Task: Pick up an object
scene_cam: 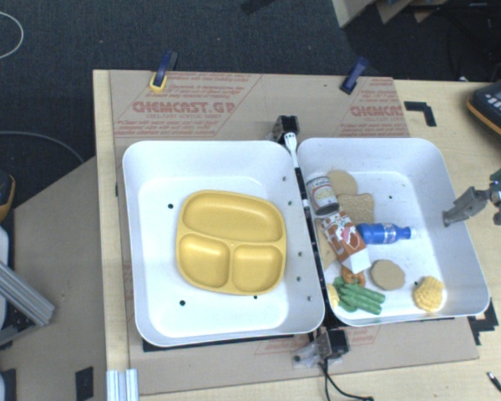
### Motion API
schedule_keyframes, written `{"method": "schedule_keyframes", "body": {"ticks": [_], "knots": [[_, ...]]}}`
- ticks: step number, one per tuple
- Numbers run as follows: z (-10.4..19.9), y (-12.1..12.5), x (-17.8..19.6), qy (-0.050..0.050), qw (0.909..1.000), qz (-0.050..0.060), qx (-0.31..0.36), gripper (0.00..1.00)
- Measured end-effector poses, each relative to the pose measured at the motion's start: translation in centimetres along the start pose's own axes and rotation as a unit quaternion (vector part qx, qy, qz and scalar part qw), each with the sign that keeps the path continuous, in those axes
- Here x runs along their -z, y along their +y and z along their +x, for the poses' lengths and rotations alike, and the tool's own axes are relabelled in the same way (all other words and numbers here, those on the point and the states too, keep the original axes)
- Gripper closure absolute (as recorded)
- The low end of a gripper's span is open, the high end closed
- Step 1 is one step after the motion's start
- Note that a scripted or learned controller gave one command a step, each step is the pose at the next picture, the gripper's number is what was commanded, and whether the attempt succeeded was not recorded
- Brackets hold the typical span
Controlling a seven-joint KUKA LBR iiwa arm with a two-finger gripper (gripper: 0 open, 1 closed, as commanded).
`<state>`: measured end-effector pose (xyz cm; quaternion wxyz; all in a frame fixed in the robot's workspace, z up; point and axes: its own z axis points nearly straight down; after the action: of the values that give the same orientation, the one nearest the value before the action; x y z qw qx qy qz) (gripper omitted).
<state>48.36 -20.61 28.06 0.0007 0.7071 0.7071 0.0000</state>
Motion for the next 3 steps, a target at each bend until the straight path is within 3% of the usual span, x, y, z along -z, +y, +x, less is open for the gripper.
{"method": "schedule_keyframes", "body": {"ticks": [3], "knots": [[-0.1, -1.1, -16.0, 0.002, 1.0, 0.004, -0.001, 0.0]]}}
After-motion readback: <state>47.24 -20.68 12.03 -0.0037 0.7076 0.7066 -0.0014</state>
